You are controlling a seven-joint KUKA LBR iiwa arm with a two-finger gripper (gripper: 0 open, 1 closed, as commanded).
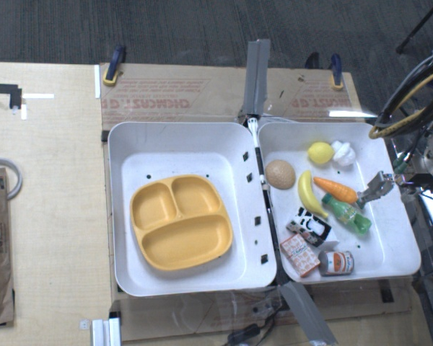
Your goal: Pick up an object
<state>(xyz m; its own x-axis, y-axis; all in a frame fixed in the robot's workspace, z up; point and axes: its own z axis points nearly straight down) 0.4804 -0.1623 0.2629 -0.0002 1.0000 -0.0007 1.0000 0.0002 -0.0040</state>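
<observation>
Gripper (364,196) sits low over the green bottle (348,215), beside the carrot (335,188); its opening cannot be told.

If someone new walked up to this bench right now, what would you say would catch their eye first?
Probably the yellow divided plate, lying alone in the left bin. Next, the bright clutter in the right bin: a lemon, a banana, a carrot and a green bottle packed close together. The gripper reaches in from the right, just above the carrot and bottle.
</observation>
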